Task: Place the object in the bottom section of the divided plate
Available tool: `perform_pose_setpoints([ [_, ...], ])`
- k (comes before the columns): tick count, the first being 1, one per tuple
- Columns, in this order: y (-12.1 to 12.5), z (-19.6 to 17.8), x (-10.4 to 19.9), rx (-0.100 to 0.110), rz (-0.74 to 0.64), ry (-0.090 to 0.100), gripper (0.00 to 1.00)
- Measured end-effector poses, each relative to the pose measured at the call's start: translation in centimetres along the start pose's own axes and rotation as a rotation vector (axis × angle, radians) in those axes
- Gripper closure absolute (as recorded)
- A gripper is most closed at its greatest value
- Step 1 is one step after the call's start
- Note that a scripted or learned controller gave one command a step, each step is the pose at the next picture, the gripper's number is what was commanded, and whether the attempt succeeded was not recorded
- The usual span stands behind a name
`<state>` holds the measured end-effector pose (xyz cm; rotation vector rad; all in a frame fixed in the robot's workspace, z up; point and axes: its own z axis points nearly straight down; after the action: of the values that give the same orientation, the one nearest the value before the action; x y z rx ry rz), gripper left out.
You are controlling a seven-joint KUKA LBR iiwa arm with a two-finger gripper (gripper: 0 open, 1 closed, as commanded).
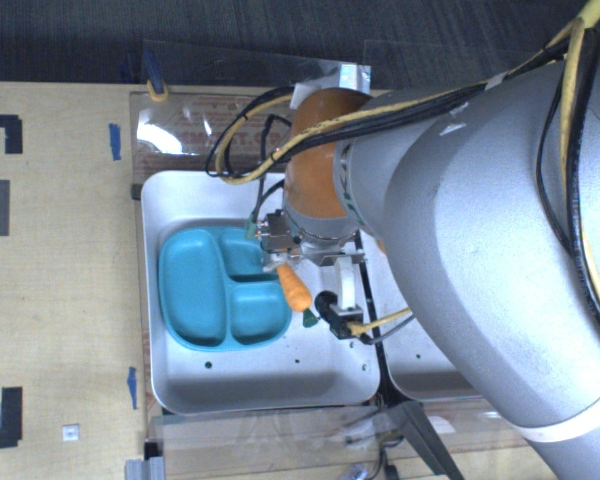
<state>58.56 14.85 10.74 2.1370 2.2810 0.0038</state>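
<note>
Fixed overhead camera, slanted down on bins (180,368); arm (480,228) enters right.

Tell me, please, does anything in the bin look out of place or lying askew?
One thing: the orange carrot-like object lies tilted at the right edge of the blue divided plate, partly over its rim rather than flat inside a section. It sits just under the gripper. Nothing looks spilled or damaged in the white bin.

Tan wooden bench (60,298), dark grey carpet (280,8), blue tape marks (114,140)
</note>
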Motion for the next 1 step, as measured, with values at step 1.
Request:
perform_pose_setpoints([
  [1,-6.09,-5.22,2.46,0.002,-0.519,0.003,1.00],
])
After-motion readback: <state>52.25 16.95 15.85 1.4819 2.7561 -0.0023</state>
